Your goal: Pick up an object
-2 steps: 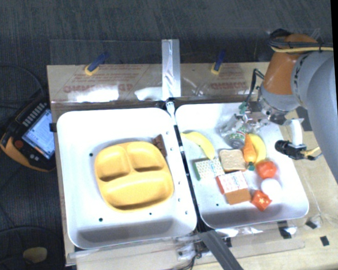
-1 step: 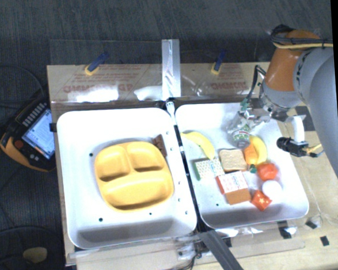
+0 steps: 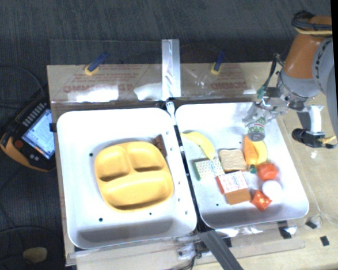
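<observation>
Camera view: two shallow white bins sit side by side on a wooden surface (image 3: 310, 168), seen from above at a slant. Left bin (image 3: 74, 184) contains a yellow compartment tray (image 3: 134, 174), lying flat near the bin's centre, with a small dark brown piece (image 3: 159, 142) touching its upper right corner. Right bin (image 3: 289, 204) carries a cluster of toy food items: a yellow banana (image 3: 201, 143) near the dividing wall; a checked green-and-white block (image 3: 207, 168) just below it; a tan bread slice (image 3: 233, 159) beside that block; a boxed item with a white top and orange side (image 3: 234, 187) below the bread; an orange-and-yellow piece (image 3: 253, 152) to the right of the bread; a red tomato-like ball (image 3: 267, 171); a white egg-like ball (image 3: 271, 188) just under it; and a small red piece (image 3: 261, 200) at the lower end of the cluster. Grey arm with orange band (image 3: 302, 59) enters from the right, its pincer (image 3: 257, 125) lowered over the upper right part of the right bin, just above the orange-and-yellow piece; whether the pincer is spread or pressed together cannot be told, and nothing is visibly pinched. A handheld controller with a lit screen (image 3: 33, 135) lies left of the bins.
</observation>
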### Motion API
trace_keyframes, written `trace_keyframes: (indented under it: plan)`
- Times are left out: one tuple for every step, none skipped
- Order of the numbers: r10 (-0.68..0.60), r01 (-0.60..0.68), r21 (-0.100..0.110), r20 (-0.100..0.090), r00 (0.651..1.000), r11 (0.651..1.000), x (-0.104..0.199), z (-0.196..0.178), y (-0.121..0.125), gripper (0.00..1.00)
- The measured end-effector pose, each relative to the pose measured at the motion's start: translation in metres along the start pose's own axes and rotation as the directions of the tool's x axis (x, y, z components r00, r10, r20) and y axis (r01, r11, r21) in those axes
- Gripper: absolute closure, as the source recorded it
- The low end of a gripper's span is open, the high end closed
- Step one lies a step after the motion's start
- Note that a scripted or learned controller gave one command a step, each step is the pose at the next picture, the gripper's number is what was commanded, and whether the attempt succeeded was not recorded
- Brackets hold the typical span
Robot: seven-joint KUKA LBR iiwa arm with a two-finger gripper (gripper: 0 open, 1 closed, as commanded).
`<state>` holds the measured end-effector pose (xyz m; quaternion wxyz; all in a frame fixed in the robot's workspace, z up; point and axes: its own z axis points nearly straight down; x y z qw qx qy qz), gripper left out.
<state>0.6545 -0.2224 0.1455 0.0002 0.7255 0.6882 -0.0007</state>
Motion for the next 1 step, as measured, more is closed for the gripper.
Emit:
trace_keyframes:
  plan:
    - [-0.085, 0.085, 0.000, 0.000, 0.996, 0.996, 0.0822, -0.0667, 0.0097, 1.00]
